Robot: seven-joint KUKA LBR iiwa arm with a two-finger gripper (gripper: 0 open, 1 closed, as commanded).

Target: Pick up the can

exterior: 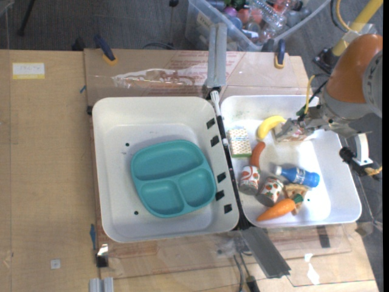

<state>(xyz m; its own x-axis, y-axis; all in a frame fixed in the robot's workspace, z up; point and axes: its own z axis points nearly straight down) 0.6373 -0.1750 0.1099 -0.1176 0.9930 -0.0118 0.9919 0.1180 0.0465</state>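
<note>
The can point(249, 177) is small, red and white, and lies at the left side of the right bin point(343, 190), close to the divider. My gripper point(290, 131) hangs over the upper middle of that bin, just right of a yellow banana point(269, 125). It is well above and to the right of the can, not touching it. The grey arm with its orange band point(352, 72) comes in from the upper right.
Around the can lie a green-and-white carton point(239, 142), a red-orange sausage shape point(258, 154), a blue bottle point(299, 176), a carrot point(276, 210) and a dark toy piece point(271, 191). The left bin point(109, 163) holds a teal divided plate point(173, 177).
</note>
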